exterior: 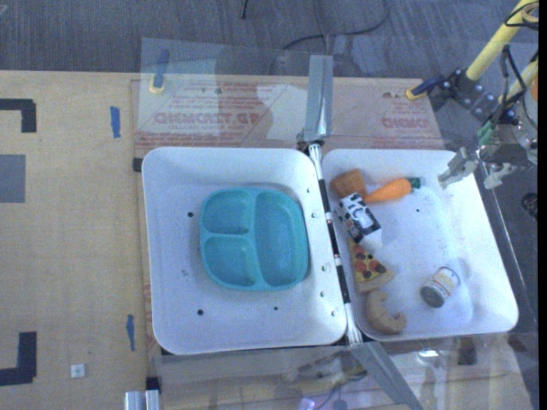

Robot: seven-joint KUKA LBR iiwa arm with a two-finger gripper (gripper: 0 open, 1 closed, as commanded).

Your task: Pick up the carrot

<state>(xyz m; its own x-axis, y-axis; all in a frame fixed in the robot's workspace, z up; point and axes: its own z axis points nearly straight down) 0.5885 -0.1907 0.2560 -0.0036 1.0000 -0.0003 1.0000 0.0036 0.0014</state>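
Note:
The orange carrot lies in the right bin near its far left corner, green end pointing right. My gripper hovers over the bin's far right edge, about a hand's width to the right of the carrot. It is open and nothing sits between its fingers.
Around the carrot lie a brown block and a black-and-white object. A pizza slice toy, a brown pastry and a small can are nearer the front. The left bin holds a teal divided plate.

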